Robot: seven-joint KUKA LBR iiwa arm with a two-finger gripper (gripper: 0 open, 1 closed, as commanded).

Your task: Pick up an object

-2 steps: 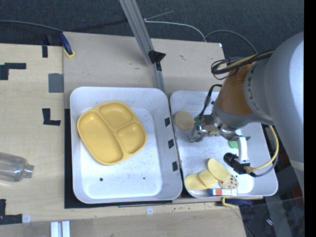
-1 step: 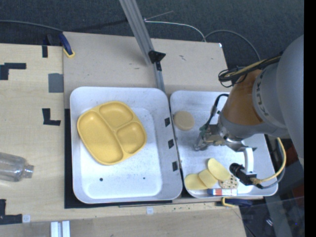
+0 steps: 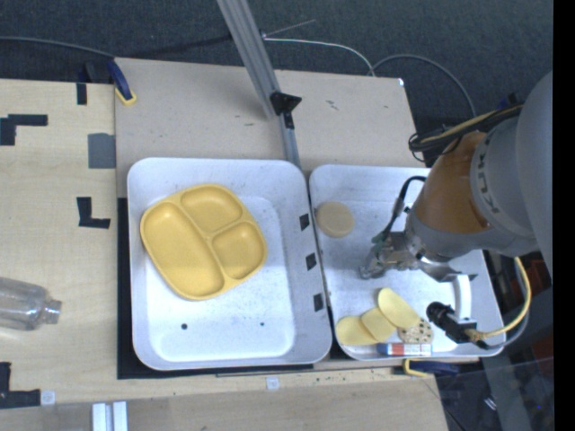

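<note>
The gripper is hanging over bare floor in the middle of the right bin; its opening cannot be judged. A tan disc is lying upper left of it, yellow pieces crowding the bottom rim. A yellow divided plate is sitting in the left bin.

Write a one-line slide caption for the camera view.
Grey arm's tool over the right white bin, between a round tan disc and pale yellow flat pieces; yellow three-compartment plate in the left white bin.
</note>
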